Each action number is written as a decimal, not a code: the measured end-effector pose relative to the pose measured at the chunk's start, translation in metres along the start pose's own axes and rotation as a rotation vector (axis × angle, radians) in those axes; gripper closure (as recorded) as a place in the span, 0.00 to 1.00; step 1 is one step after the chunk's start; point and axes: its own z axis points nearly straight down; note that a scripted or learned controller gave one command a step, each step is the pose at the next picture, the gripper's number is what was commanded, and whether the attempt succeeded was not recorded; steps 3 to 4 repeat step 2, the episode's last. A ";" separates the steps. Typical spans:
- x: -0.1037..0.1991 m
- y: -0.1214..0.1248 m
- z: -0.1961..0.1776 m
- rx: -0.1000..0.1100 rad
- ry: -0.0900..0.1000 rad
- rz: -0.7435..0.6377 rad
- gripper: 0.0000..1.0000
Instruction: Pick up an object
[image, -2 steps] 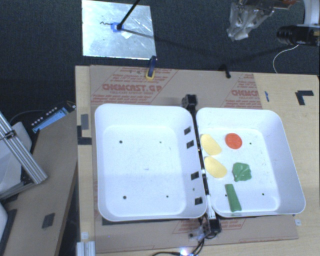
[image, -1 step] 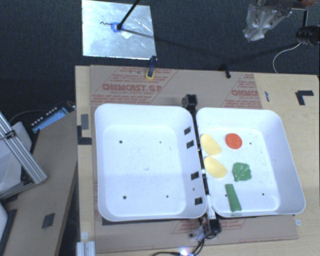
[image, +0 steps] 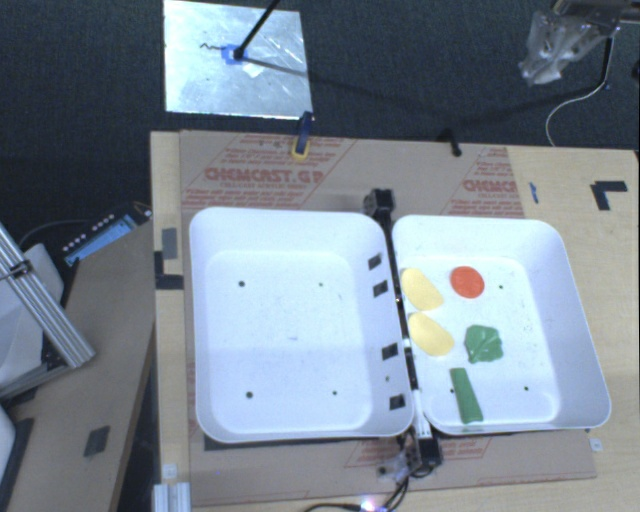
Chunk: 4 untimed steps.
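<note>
Nearest to the camera, at the front edge of the bench (image: 560, 470), some small wires and a connector (image: 415, 462) lie just below the seam between the two bins. Behind them the left bin (image: 215, 400) stands on the bench, and the right bin (image: 580, 330) touches it along black clips (image: 385, 320).

All the objects are in the right bin, in its left half. Closest to the front lies a green stick (image: 465, 394), long and narrow, slightly tilted. Just behind it are a green leaf-shaped piece (image: 484, 343) and, to its left, a yellow piece (image: 431, 334) near the bin wall. Further back lie a second yellow piece (image: 421, 289) and a round red-orange piece (image: 467, 282), close to each other but apart.

Beyond the bins, a small yellow and blue clamp (image: 301, 146) sits on the brown printed board. A shiny metal sheet (image: 237, 60) lies on the dark floor behind it.

Far back at the top right, the claw (image: 556, 48) hangs well away from the bins, blurred; how wide it is I cannot tell, and nothing is seen in it.
</note>
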 end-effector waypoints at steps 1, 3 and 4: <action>-0.042 0.000 0.000 0.000 0.000 0.000 1.00; -0.092 0.000 0.007 0.001 -0.001 0.001 1.00; -0.092 0.000 0.007 0.001 -0.001 0.001 1.00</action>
